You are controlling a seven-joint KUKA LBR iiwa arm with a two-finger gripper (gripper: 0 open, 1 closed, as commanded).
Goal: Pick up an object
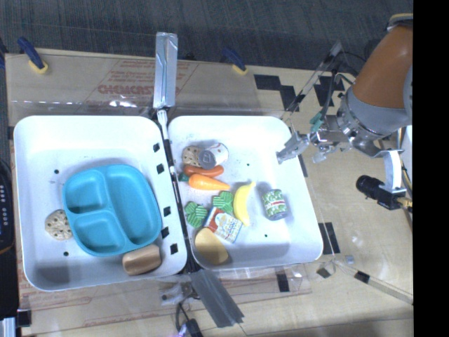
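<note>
Left bin (31,188): divided plate (111,209) in the middle, cookie (59,225) at its left, bread roll (141,259) in front.
Right bin (298,220): carrot (208,182) behind banana (242,202); can (275,204) right of banana.
Gripper (303,146): over right bin's right rim.

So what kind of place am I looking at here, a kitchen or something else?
Probably a robotics lab bench, not a kitchen: a robot arm reaches over two white bins clamped to a board, and the food, like the carrot and banana, looks like toys.
</note>
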